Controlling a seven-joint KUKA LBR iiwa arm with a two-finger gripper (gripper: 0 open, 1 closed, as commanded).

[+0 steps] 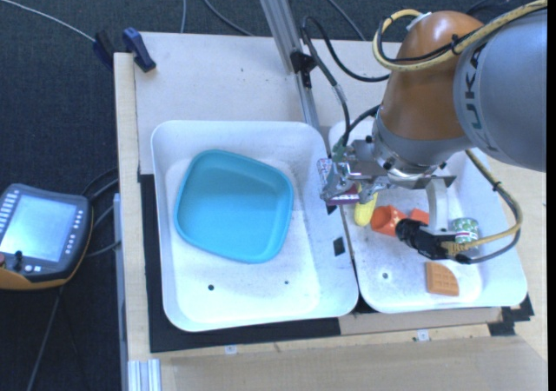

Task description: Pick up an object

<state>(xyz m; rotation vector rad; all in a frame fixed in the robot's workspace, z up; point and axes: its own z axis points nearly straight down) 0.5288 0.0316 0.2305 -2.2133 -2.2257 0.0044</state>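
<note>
The claw (340,192), its grip state impossible to tell, hangs directly beside a small yellow piece (365,209) in the right bin (495,281); likely light, rigid, best pinched across its narrow middle.

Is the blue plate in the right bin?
No, the blue plate lies in the left bin; the right bin holds small orange and yellow items.

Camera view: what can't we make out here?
- Gripper fingers: too small and cluttered to read; the wrist covers them.
- Yellow object: partly under the gripper, type unclear.
- Orange object: partly hidden by the black cable.
- Right bin: far part covered by the arm.
</note>
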